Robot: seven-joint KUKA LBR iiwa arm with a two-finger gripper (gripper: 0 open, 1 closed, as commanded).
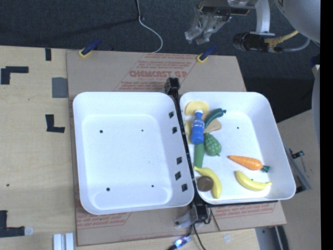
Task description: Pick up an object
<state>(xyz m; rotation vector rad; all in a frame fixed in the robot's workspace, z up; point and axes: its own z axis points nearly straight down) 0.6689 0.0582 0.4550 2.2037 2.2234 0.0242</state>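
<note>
Above the bench's far edge, the gripper (pixel 200 29) hangs with fingers apart, holding nothing. Toys crowd the right bin (pixel 260 108): blue bottle (pixel 197 129) touching green pieces, so a descent risks pinching 2 or slipping off.

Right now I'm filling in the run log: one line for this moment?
gripper: raised beyond bins, holding nothing | right bin: bottle, carrot, bananas | pick: not begun
</note>
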